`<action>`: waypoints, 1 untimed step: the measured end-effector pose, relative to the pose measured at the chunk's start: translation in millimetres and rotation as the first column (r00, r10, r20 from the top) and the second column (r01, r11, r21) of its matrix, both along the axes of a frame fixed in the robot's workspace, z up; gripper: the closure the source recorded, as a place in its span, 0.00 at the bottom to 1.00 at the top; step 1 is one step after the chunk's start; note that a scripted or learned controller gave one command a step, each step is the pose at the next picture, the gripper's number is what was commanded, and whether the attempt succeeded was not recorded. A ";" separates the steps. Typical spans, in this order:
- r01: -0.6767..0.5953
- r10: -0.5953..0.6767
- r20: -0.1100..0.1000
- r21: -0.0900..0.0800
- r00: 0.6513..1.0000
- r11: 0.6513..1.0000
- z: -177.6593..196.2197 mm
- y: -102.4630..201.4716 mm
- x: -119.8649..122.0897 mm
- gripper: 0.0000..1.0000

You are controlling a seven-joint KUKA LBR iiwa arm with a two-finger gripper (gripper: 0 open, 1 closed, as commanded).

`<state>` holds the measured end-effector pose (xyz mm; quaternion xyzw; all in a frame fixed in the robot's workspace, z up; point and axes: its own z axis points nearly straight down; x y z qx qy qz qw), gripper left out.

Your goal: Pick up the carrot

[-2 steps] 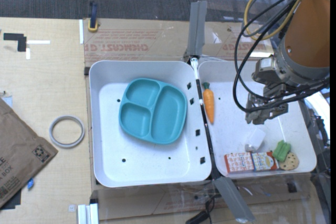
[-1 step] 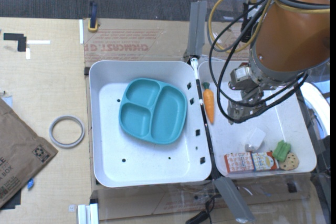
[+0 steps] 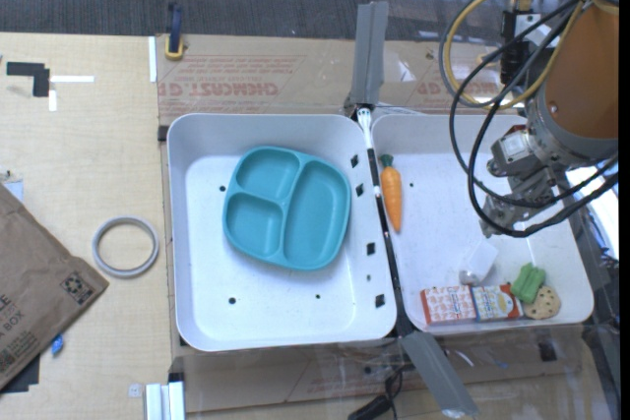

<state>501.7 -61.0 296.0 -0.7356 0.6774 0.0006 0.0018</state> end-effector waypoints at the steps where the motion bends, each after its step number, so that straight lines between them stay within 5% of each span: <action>1: -0.209 0.209 -0.002 0.000 0.978 0.978 -47.2 66.2 -12.6 1.00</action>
